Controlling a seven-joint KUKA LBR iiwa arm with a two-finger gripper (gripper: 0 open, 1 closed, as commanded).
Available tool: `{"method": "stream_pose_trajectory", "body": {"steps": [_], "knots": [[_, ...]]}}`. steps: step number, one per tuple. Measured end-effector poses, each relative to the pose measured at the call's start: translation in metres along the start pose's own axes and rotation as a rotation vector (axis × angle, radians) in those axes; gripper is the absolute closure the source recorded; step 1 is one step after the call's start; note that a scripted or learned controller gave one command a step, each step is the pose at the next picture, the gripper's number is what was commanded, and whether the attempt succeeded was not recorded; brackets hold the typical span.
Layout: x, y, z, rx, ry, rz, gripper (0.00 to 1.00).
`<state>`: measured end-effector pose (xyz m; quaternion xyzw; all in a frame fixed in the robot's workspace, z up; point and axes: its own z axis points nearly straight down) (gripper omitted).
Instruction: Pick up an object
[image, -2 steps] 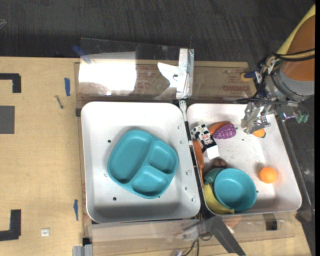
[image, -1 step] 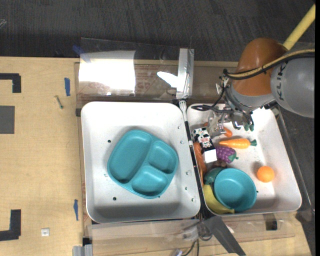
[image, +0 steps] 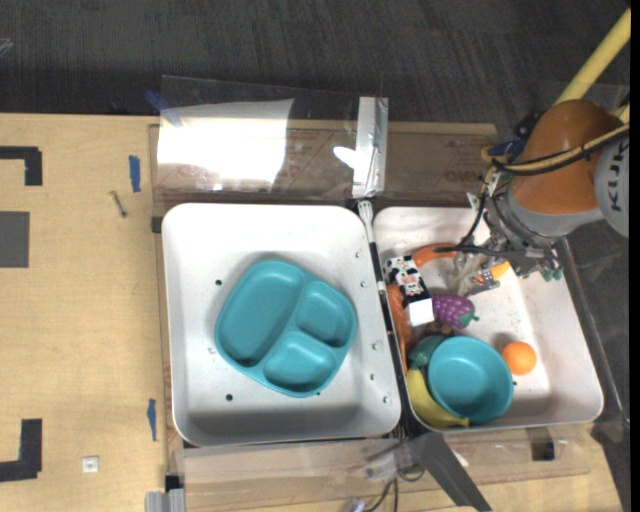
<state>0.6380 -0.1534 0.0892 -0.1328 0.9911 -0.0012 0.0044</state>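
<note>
At the near edge of the right bin (image: 570, 385), a teal bowl (image: 470, 377) is seen standing upright, with a yellow banana (image: 424, 400) curved against its rim at 8 o'clock. A dark green item (image: 422, 349), too hidden to be identified, is tucked against the bowl at 11 o'clock. An orange fruit (image: 518, 357) is set just beside the bowl at 2 o'clock, apart from the bin's right wall.

In the left bin (image: 190, 300), a teal divided plate (image: 286, 326) with 3 compartments is laid near the middle, turned at a slant.

Farther back in the right bin, a purple bunch of grapes (image: 453, 309) is placed at 12 o'clock from the bowl, with a small white block (image: 420, 311) touching it at 9 o'clock. A black-and-white spotted toy (image: 404, 270) is seen beyond the block, close to the wall shared by the 2 bins, and an orange carrot-like piece (image: 437, 256) is laid at 2 o'clock from that toy.

The gripper (image: 484, 268) is lowered into the far part of the right bin, at 1 o'clock from the grapes. Whether it is open or closed cannot be told, as the wrist and cables cover it. The orange band (image: 565, 140) is seen above it at 1 o'clock.

Beyond the bins, a clear plastic sheet (image: 240, 145) is laid on the bench.
</note>
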Motion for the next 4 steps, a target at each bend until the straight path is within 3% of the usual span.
{"method": "stream_pose_trajectory", "body": {"steps": [1,2,3,4], "knots": [[-0.030,0.035,-0.130,0.003,-0.012,0.000,1.00],[0.013,0.041,-0.010,0.000,-0.004,-0.382,1.00],[0.015,0.041,-0.008,-0.001,0.000,-0.381,0.00],[-0.028,-0.012,0.002,-0.004,0.001,-0.566,0.00]]}}
